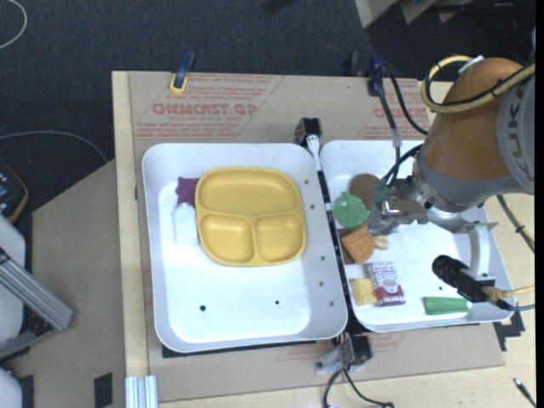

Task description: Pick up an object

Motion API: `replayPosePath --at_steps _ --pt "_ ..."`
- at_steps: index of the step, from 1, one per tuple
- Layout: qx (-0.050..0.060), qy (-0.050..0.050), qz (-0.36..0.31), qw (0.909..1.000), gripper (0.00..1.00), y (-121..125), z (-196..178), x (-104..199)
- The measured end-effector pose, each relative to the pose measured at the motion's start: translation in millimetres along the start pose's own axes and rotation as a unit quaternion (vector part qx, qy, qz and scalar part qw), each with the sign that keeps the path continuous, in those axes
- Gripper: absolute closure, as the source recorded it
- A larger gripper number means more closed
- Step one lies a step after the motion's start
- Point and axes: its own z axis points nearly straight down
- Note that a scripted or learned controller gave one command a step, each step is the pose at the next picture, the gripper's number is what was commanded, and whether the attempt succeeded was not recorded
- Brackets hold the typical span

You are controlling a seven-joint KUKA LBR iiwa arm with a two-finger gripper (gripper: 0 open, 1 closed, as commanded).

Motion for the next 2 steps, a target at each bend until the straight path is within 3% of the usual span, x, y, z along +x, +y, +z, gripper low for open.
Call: replayPosePath --at_steps 1,2 --pt "-0.003 -0.001 0.002 1.0000 1.00 -3.4 -16.4 -14.1" --pt "-0.001 -0.001 0.001 1.0000 1.00 4.0 -2.0 -1.2"
